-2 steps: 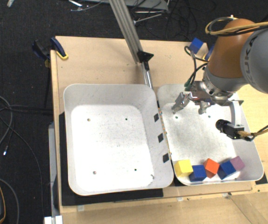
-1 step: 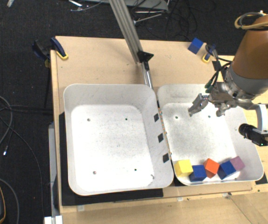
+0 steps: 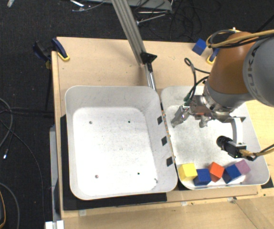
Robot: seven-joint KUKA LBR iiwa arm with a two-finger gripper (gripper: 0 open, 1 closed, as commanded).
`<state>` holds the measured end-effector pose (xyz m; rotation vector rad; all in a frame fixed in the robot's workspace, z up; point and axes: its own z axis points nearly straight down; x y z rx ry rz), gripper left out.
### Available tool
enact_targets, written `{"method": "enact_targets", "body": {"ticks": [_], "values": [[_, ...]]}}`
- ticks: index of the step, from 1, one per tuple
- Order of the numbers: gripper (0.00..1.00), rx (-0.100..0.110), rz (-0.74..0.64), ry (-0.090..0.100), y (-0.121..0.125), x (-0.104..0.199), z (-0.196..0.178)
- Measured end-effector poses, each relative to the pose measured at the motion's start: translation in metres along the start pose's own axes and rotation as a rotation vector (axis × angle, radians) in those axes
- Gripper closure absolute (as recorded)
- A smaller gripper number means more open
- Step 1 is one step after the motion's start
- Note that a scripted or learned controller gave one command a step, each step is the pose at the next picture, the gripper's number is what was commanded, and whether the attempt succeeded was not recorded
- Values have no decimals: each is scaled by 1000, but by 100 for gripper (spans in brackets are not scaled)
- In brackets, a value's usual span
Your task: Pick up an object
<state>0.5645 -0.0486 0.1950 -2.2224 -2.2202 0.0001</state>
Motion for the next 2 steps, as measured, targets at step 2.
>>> {"method": "enact_targets", "body": {"ticks": [2], "values": [[0, 3, -9, 3, -64, 54, 0]]}}
